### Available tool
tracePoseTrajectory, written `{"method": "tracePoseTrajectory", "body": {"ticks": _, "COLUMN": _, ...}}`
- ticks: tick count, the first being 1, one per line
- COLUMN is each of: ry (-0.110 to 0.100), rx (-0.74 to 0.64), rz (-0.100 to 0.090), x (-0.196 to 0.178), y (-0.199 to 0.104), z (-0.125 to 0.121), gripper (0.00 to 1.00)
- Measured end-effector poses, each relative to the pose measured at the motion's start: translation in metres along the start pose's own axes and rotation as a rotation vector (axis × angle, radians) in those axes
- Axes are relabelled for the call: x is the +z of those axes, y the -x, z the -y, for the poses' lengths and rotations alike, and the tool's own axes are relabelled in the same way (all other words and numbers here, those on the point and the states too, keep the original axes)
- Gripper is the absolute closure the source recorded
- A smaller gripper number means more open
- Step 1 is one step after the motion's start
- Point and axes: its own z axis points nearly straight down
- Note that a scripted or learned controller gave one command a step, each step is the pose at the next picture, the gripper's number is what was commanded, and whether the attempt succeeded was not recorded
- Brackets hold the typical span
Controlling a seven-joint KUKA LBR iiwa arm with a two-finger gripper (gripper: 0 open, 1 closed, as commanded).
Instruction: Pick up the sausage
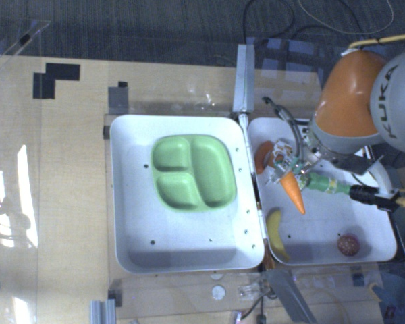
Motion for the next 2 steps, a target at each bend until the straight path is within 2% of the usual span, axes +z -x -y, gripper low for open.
{"method": "tracePoseTrajectory", "body": {"ticks": 1, "ry": 0.0, "rx": 0.092, "rz": -0.001, "x": 0.0, "y": -0.056, "z": 0.012, "gripper": 1.0}}
{"method": "tracePoseTrajectory", "body": {"ticks": 2, "ry": 0.002, "rx": -0.302, "rz": 0.002, "x": -0.001, "y": -0.027, "z": -0.01, "gripper": 1.0}}
